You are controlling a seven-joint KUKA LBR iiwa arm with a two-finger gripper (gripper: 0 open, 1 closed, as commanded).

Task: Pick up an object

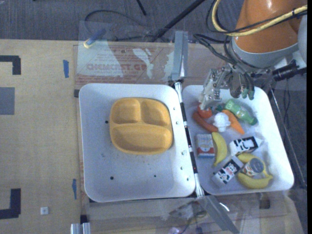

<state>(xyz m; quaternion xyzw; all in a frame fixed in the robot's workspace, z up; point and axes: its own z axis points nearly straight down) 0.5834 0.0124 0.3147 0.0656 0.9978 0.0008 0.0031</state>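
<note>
Jaws just above orange carrot

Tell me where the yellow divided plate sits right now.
In the camera view, the yellow divided plastic plate lies in the upper middle of the left white bin, beside the divider separating it from the toy-filled right bin.

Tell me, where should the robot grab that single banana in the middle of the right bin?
Probably the banana at mid-length, coming straight down from above. It lies flat, running top to bottom; its narrow width would suit a two-finger pinch, though the carton sits close on its left.
</note>
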